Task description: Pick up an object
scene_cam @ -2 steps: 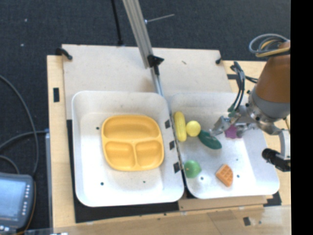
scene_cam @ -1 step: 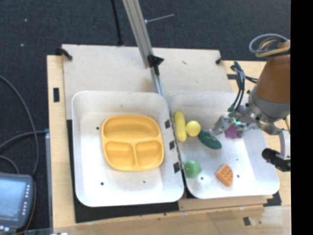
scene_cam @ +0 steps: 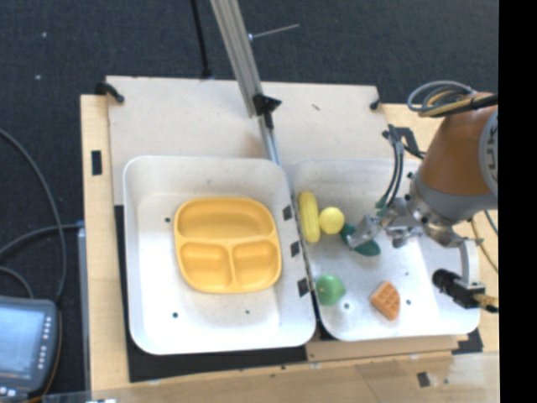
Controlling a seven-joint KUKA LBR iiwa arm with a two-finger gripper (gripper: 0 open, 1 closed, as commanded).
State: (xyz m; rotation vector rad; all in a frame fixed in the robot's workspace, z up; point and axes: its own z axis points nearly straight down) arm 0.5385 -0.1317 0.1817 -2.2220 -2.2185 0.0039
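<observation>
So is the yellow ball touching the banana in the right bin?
Touching. The camera view shows the yellow ball pressed against the banana on its right side, with no white bin floor visible between them.

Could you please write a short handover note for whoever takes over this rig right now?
End effector: low in the right bin, at a dark green object; a grasp cannot be confirmed.
Right bin: yellow banana against the left wall, yellow ball beside it, green ball and orange waffle piece nearer the front.
Left bin: yellow divided tray.
Done: nothing visibly lifted.
Left: secure one object and raise it.
</observation>
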